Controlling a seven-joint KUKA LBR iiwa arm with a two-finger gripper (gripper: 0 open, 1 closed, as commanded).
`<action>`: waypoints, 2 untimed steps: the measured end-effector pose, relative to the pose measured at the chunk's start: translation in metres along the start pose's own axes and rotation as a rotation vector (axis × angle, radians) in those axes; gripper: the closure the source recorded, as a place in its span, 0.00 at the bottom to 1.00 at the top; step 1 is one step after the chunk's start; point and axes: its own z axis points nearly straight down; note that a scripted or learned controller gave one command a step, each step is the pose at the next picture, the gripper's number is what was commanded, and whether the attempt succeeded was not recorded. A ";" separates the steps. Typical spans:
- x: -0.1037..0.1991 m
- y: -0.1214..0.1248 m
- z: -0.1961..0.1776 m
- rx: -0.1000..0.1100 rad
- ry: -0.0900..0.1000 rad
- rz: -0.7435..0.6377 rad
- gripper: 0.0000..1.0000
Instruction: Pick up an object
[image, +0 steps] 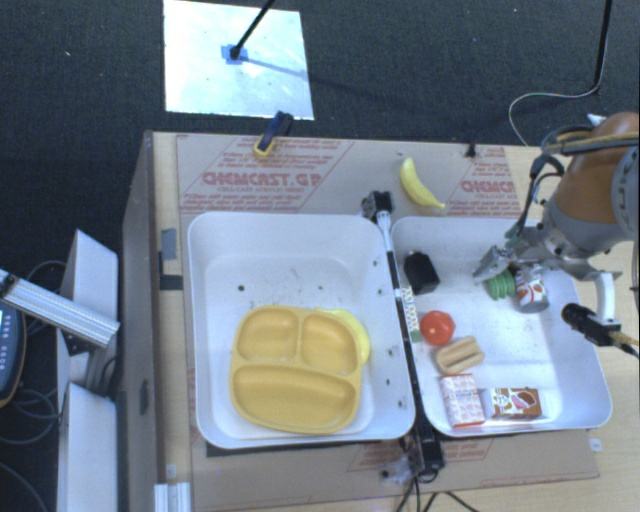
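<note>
My gripper (503, 264) hangs low over the back right part of the right bin (590, 395), reaching in from the right. A green object (497, 287) lies right under its tip, and a small red and white can (531, 293) sits just to the right of that. The view does not show whether either is held. Further left in this bin lie a black block (420, 272), a red tomato (437, 326) and a tan bun (460, 354). Two small cartons (461, 400) (516, 402) lie near the front wall.
The left bin (215, 250) holds a yellow divided tray (297, 368). A banana (421, 186) lies on the bench behind the right bin. A black clip (378, 205) sits at the back of the ridge between the bins. A black bar (590, 325) juts in at the right.
</note>
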 end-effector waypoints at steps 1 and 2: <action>-0.011 0.004 0.016 -0.001 -0.002 0.004 0.00; -0.012 0.005 0.006 -0.002 -0.003 0.002 1.00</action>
